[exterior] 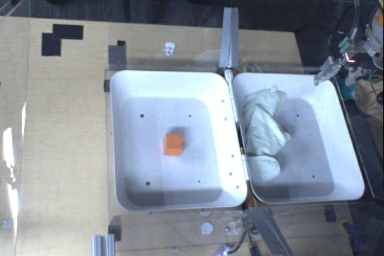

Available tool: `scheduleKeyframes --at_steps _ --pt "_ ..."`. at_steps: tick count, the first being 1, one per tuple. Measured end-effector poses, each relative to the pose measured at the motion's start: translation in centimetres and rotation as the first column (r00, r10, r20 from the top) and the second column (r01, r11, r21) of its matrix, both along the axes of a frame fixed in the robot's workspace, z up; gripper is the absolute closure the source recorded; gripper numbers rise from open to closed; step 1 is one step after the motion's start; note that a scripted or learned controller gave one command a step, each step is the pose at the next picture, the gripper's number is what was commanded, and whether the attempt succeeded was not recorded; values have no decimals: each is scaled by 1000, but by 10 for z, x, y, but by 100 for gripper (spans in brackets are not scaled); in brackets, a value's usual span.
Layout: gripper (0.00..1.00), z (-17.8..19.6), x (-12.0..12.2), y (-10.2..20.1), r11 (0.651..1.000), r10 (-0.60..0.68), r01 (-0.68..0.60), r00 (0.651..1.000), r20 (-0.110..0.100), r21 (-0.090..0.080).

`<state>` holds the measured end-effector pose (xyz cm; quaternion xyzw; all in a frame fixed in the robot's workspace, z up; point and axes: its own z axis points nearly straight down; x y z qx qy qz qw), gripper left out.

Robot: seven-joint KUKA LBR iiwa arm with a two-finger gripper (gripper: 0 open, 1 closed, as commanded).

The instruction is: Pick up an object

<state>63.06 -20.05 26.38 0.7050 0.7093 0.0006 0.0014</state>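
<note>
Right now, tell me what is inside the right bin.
The right bin holds a crumpled white cloth against its left side. Whatever lies under the cloth is covered.

Arm: reaches in at the upper right edge of the camera view, mostly cut off by the frame.
Gripper (327, 72): a pale metallic tip points down and to the left, at the far right corner of the right-hand bin.
Wrist: cluttered with cables and small fittings, blurred.
</note>
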Motion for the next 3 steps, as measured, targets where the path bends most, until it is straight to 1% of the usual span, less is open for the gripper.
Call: scheduleKeyframes --at_steps 1,2,3 --pt "0 -75 -45 12 943 -334 334 943 -2 2" --pt "0 -68 -8 30 866 -501 501 866 1 2" --pt "0 -169 30 67 751 -660 660 751 0 2"
